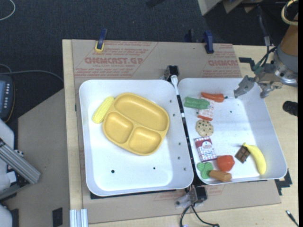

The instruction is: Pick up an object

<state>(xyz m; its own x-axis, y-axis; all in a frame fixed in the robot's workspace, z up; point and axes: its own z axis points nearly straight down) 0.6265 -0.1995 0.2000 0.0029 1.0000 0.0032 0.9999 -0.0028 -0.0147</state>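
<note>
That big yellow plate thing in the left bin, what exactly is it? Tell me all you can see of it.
The yellow tray is a divided plate that looks like smooth moulded plastic, with rounded corners and three compartments: one large and two smaller ones. It lies flat, right way up and turned at a slant, in the left bin, toward its far side. Nothing sits in its compartments. A yellow toy corn cob lies against its left edge.

Count: two white bins, eleven loose items.
We see left bin (90,141): 1 yellow divided plate (136,123), 1 corn cob (102,109). Right bin (272,126): 1 banana (257,157), 1 cookie (204,127), 1 tomato (226,162), 1 carrot (212,97), 1 hot dog (220,175), 1 chocolate piece (242,153), 1 red carton (205,149), 2 green pieces (196,102) (204,168).
</note>
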